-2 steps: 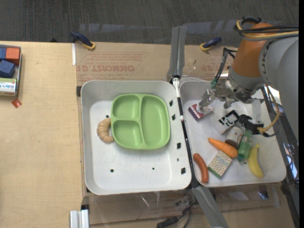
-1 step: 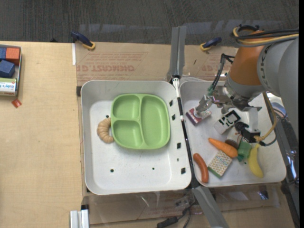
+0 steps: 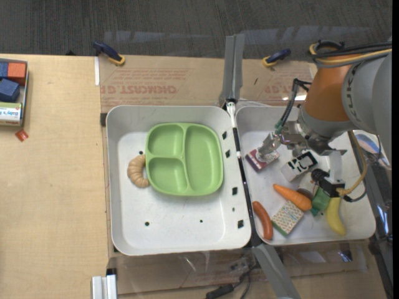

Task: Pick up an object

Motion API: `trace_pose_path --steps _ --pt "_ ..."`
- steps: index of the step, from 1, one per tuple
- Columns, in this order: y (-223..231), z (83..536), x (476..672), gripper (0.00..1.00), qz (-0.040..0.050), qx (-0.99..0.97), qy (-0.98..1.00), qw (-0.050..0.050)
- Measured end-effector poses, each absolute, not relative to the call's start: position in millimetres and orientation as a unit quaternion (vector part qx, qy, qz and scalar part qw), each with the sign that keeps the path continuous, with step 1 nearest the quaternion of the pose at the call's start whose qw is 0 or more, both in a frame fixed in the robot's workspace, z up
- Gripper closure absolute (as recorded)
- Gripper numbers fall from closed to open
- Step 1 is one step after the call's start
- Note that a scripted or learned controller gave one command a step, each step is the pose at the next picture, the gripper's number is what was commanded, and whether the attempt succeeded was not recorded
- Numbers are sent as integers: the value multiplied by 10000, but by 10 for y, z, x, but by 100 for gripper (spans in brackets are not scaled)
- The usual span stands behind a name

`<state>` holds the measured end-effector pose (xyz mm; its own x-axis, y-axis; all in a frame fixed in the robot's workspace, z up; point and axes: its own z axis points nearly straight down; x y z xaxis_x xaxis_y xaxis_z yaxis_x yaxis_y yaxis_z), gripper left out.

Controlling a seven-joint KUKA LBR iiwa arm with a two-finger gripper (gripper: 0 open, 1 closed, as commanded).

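Camera view: fingers [image 3: 272, 147] above small packet [image 3: 257, 159], right bin [image 3: 365, 229]

I see a box of red & blue blocks [image 3: 12, 91] at far left of the worktop [image 3: 53, 185], w/ one small red piece [image 3: 22, 136] just below it. Two clamps, blue w/ yellow tips [image 3: 109, 52] [image 3: 276, 56], sit along the cardboard sheet's [image 3: 162, 83] far edge.

A robotics lab: 2 white bins [image 3: 118, 185] on a clamped cardboard-covered bench [image 3: 50, 185]
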<state>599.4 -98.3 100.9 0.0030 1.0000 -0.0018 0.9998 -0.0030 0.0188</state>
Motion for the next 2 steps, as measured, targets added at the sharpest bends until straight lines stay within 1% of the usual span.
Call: trace_pose_path --steps 1,2 --pt "-942 1005 6232 0 49 7071 7070 63" --pt "-943 1107 6240 100 65 7082 7059 69"
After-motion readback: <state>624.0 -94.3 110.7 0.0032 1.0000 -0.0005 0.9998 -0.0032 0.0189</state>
